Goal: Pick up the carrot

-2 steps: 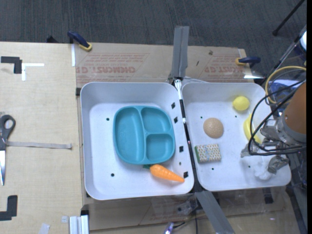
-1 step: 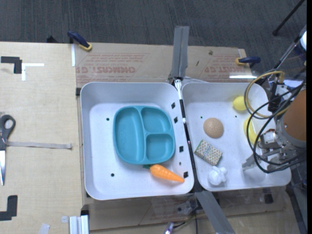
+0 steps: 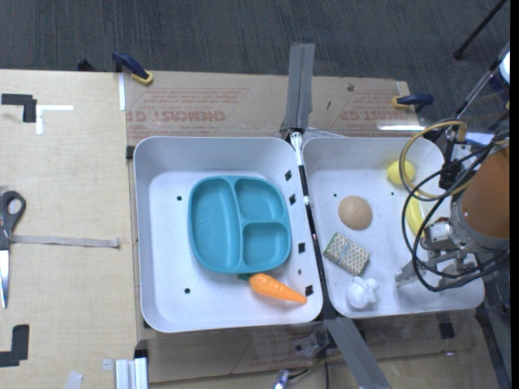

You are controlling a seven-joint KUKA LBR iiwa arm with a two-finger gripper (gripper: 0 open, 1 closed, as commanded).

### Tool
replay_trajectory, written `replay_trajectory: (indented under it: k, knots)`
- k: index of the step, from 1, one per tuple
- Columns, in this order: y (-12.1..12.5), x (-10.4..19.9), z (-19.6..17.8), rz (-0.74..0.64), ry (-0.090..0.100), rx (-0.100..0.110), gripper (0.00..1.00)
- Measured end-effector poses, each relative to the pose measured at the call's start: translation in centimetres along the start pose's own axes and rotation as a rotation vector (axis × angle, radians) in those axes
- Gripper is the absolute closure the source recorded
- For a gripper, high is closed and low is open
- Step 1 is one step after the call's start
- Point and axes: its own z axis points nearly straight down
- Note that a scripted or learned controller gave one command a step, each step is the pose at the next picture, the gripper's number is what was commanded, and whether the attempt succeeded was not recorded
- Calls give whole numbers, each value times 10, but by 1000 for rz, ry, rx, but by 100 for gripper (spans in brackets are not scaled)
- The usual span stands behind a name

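Note:
The orange carrot (image 3: pixel 276 289) lies in the left bin (image 3: pixel 158 241) near its front wall, touching the front edge of a teal divided plate (image 3: pixel 241 223). Its thick end points left and its tip points right. My gripper (image 3: pixel 427 259) hangs over the right side of the right bin (image 3: pixel 324 181), far to the right of the carrot, half hidden behind looping black and yellow cables. Nothing shows in its grasp.
The right bin holds a tan ball (image 3: pixel 354 211), a speckled packet (image 3: pixel 347 254), a small white object (image 3: pixel 362 292) and a yellow item (image 3: pixel 408 193) partly behind the cables. Scissors (image 3: pixel 8 217) lie on the bench at far left.

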Motion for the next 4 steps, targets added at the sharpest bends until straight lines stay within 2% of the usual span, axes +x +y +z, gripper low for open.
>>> replay_trajectory:
  k: [1, 2, 3, 4]
  knots:
    - [-2, -2, -10, 3, -2, 4, 100]
    - [0, 14, 1, -574, -3, -1, 100]
    - [-24, -20, -6, -970, -4, -2, 100]
    - [-37, -7, 1, -1322, -2, 0, 100]
